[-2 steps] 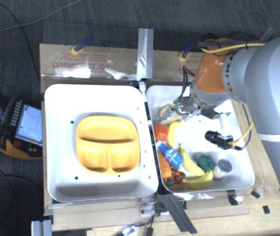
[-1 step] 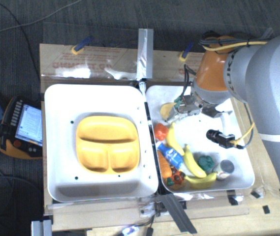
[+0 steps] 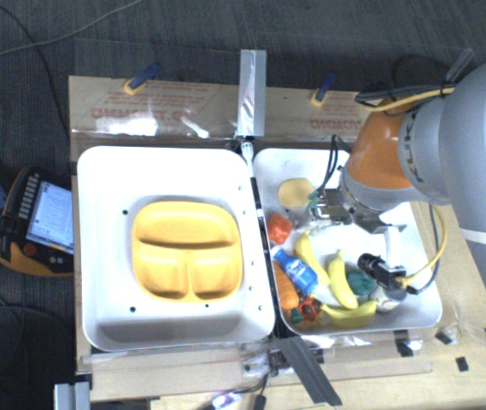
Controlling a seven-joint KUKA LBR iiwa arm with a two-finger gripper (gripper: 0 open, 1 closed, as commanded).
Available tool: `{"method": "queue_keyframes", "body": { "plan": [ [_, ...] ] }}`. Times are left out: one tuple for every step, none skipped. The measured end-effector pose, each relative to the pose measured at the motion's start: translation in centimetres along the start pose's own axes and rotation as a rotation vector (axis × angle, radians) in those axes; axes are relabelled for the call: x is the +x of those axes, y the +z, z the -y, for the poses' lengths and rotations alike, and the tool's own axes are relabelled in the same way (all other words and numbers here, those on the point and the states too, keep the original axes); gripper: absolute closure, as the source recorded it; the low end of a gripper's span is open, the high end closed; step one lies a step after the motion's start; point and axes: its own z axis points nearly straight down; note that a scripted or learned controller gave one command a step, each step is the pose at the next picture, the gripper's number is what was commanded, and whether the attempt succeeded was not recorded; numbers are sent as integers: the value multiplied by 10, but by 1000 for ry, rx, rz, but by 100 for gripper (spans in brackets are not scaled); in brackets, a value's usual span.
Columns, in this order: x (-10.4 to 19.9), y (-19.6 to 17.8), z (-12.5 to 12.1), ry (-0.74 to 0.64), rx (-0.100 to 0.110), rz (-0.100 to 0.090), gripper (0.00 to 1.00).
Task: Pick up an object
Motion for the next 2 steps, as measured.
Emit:
{"method": "queue_keyframes", "body": {
  "plan": [
    [7, -4, 87, -254, 8, 1, 100],
    [9, -1, 89, 69, 5, -7, 100]
  ]
}}
